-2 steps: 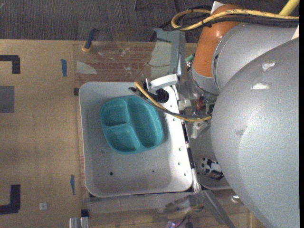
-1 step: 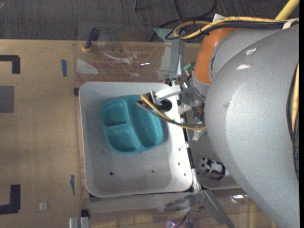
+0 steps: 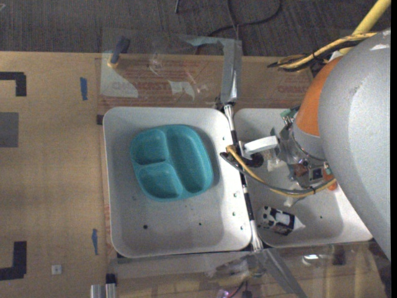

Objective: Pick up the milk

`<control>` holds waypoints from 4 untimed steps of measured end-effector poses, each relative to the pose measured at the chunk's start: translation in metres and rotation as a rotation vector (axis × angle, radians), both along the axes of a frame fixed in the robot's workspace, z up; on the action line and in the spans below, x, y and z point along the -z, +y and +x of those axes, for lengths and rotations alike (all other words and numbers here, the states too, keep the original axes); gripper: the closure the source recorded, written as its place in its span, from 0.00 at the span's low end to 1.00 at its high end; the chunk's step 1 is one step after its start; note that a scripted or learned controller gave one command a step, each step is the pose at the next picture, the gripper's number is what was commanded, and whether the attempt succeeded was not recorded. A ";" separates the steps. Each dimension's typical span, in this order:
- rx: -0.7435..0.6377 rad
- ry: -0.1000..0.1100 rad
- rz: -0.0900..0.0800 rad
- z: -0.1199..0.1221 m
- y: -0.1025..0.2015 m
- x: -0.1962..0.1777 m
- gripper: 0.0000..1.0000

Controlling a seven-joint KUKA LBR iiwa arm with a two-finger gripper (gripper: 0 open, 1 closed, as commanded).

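From the one overhead camera, the arm [image 3: 363, 135] fills the right side of the frame, its orange band sitting above a cluttered wrist with looping yellow cables. The pincer [image 3: 291, 166] hangs over the right bin [image 3: 329, 228], close to that bin's left wall and the seam where the two bins meet; whether it is spread or pressed together cannot be told, since wrist hardware and cables cover it.

Just below the pincer, toward the bin's near edge, lies the milk [image 3: 277, 219], a small black-and-white carton resting on the bin floor, apart from the pincer and near the bin's lower-left corner. Bare white floor lies to the milk's right, up to where the arm covers the bin; the bin walls hem it in closely on its left and near sides.

Left of the pincer, across the seam, sits the left bin [image 3: 124, 228]. In it rests a teal divided plate [image 3: 173, 162], toward that bin's far half, leaving open floor along its near side.

Counted: two bins, one milk carton, one plate with three compartments, one arm.
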State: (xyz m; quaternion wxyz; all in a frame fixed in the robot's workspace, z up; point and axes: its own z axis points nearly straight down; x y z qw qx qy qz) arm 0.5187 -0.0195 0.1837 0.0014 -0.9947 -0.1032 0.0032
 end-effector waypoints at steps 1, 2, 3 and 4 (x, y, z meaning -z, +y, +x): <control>0.004 -0.001 0.000 -0.015 0.015 0.000 0.00; -0.001 0.003 0.001 -0.015 0.017 -0.009 1.00; 0.005 -0.006 -0.001 -0.002 0.075 0.000 1.00; -0.024 -0.004 -0.002 -0.009 0.028 -0.104 1.00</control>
